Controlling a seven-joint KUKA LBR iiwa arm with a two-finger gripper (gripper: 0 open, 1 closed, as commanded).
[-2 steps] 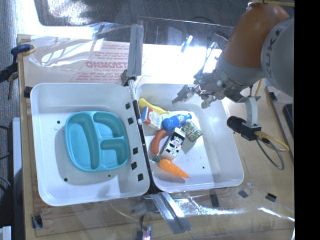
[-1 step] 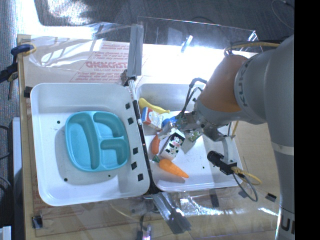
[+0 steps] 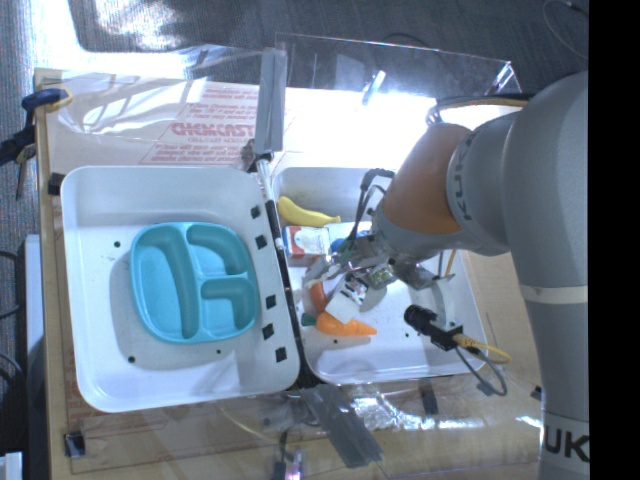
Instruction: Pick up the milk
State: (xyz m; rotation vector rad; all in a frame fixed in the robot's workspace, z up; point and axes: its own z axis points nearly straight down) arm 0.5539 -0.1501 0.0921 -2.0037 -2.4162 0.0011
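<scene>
Right of center in the frame, my gripper point(image 3: 352, 273) hangs over the right bin point(image 3: 400, 363), beside the milk point(image 3: 306, 239); whether it grips anything, I cannot tell.

Counting from where I stood: two white bins, the left bin point(image 3: 90, 268) and the right bin point(image 3: 400, 363), side by side. One blue divided tray point(image 3: 195, 280) sat in the left one. Over on the right there was one banana point(image 3: 305, 212), one milk carton point(image 3: 305, 240), one carrot point(image 3: 345, 325), and one arm point(image 3: 520, 188) with its single gripper point(image 3: 355, 273)
</scene>
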